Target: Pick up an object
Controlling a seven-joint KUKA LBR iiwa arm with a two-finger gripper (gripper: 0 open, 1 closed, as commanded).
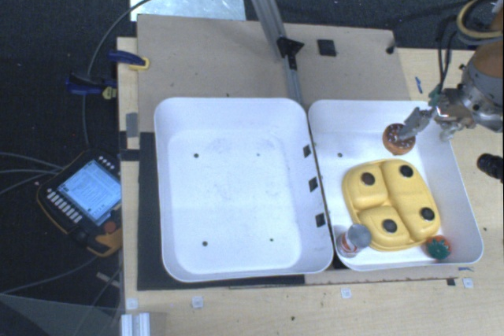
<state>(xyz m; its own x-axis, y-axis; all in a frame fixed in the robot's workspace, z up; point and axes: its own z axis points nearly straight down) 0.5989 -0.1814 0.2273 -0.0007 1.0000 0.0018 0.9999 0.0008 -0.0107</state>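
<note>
arm (487, 71): grey metal | band: orange, above wrist | hand (417, 122): grey, slim fingers

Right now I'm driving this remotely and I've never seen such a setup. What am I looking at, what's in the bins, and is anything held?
One camera fixed above a bench looks down at a slant on two shallow white bins side by side. The left bin sits beside the right bin, which holds a large yellow moulded piece with dark spots, a small brown ring-shaped object near the far edge, a small grey and red object at the near left corner, and a small green object at the near right. The robot arm reaches in from the right; its gripper sits just beside the brown ring. I cannot see anything held.
</note>
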